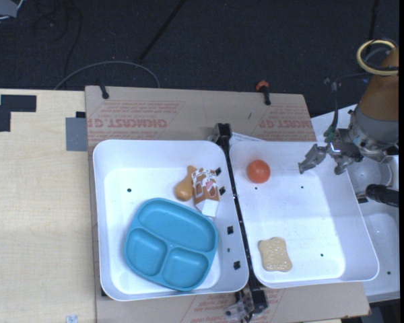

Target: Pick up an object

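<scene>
An orange-red ball (pixel 258 171) lies in the right bin (pixel 323 207) near its far left corner. A tan bread-like slice (pixel 275 254) rests near that bin's front left. In the left bin (pixel 111 180) a blue divided plate (pixel 170 243) lies flat, with a brown drumstick-shaped toy (pixel 184 186) and a small printed carton (pixel 206 187) just behind it. My gripper (pixel 324 165) hangs over the right bin's far right part, open, with nothing between its fingers. It sits well right of the ball.
The grey arm with its orange band (pixel 379 96) comes in from the upper right. A black divider (pixel 230 200) runs between the two bins. Cardboard (pixel 188 113) lies under the bins, and dark cables trail behind.
</scene>
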`<state>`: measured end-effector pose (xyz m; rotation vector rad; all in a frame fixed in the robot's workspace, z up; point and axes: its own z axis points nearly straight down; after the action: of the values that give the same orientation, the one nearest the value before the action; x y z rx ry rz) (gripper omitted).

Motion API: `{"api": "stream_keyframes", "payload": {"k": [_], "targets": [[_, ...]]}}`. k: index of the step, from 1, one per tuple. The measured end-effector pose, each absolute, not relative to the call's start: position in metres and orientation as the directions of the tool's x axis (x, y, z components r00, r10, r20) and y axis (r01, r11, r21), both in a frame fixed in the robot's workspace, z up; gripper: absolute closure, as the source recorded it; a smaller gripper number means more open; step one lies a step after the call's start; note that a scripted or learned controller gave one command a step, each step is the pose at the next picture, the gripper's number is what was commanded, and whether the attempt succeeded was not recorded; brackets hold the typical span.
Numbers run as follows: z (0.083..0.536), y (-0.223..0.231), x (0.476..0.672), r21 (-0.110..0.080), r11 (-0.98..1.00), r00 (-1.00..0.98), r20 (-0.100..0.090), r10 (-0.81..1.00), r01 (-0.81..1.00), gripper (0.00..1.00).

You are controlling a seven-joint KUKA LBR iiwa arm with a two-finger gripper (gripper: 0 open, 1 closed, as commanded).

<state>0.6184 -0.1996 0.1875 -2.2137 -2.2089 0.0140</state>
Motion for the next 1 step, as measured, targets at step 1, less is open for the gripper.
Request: {"api": "stream_keyframes", "payload": {"k": [1], "targets": [[0.1963,-0.1996,0.6217,-0.003,0.0,0.0,0.001,1.0,1.0,0.0]]}}
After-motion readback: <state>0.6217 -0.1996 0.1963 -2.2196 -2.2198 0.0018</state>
